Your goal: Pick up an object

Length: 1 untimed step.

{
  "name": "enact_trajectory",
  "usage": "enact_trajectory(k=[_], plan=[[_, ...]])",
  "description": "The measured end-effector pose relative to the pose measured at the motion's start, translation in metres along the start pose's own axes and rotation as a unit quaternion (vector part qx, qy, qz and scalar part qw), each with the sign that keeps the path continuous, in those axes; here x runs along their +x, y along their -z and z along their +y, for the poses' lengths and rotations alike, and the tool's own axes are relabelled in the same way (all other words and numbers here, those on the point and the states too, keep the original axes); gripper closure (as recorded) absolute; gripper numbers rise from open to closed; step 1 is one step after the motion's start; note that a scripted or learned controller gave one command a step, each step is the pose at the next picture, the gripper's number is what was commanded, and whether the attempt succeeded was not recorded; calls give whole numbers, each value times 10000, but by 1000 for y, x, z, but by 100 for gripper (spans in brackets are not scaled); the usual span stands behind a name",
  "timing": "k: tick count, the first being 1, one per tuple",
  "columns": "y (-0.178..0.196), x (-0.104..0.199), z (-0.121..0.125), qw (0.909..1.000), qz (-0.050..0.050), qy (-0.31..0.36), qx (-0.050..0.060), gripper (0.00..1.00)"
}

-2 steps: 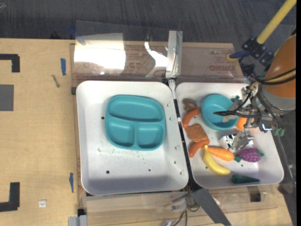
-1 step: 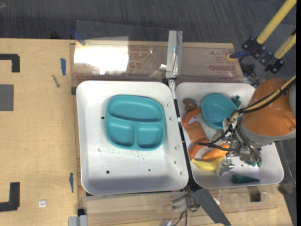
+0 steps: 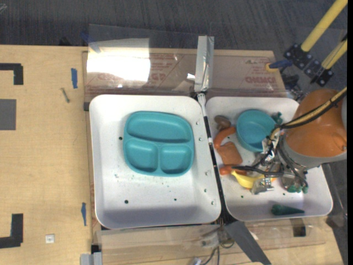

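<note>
My gripper (image 3: 263, 182) is low inside the right bin (image 3: 320, 206), below the arm's orange band (image 3: 320, 131). It hangs right over a yellow banana-shaped toy (image 3: 244, 178) and looks to touch its right end. A teal bowl (image 3: 253, 128) lies at the bin's back, partly under the wrist. An orange block (image 3: 230, 152) and a brown-orange piece (image 3: 223, 126) lie at the bin's left side. A dark green object (image 3: 287, 209) rests near the front wall. I see nothing lifted off the bin floor.
The left bin (image 3: 105, 164) holds a teal divided plate (image 3: 159, 142). A small green item (image 3: 298, 188) lies right of the gripper. A clear sheet and a metal post (image 3: 203, 65) stand behind the bins. Yellow bars (image 3: 325, 21) cross the top right.
</note>
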<state>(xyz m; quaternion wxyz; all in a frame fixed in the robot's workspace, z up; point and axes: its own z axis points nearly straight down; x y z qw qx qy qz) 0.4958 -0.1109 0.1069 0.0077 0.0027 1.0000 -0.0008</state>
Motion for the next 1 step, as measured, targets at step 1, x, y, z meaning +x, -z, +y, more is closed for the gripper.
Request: enact_trajectory(k=[1], plan=[[159, -15, 26, 9989, 4, -477, -2, 100]])
